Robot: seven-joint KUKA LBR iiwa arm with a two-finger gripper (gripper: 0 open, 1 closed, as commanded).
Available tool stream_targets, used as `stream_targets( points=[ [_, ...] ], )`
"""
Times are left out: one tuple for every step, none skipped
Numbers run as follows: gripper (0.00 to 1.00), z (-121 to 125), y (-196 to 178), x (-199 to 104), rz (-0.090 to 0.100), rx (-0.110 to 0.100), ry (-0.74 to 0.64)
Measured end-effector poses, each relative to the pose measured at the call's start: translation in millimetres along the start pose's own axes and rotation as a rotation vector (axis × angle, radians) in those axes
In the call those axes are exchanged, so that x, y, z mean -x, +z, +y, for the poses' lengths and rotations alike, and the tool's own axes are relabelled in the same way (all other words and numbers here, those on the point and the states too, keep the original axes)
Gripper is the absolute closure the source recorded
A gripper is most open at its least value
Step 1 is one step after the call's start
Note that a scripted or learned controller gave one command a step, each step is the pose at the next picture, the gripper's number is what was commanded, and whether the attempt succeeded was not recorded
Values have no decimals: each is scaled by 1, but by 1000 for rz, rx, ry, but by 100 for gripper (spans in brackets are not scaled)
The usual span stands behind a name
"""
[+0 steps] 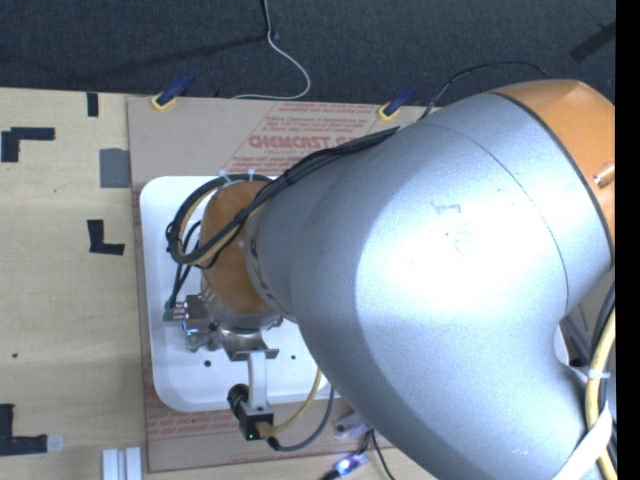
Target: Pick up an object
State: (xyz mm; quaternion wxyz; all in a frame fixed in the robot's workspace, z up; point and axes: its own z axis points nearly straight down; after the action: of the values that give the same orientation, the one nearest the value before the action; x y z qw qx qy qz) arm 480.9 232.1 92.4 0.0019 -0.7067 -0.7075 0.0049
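The grey arm (450,298) is nearest the camera and covers most of the view. Its orange wrist band (228,258) points down into the white bin (160,268). The gripper (232,348) sits below this band; I cannot tell its state. Any object under it is hidden.

One fixed camera looks down at a slant; the grey arm (440,288), very near the lens, enters from four o'clock; the white bin (160,268) sits toward eight o'clock.
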Motion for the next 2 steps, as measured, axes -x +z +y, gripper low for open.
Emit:
stream_targets(
  points=[
    [100, 1, -8, -1, 3, 6, -1],
    [100, 1, -15, -1, 4, 6, 0]
  ],
)
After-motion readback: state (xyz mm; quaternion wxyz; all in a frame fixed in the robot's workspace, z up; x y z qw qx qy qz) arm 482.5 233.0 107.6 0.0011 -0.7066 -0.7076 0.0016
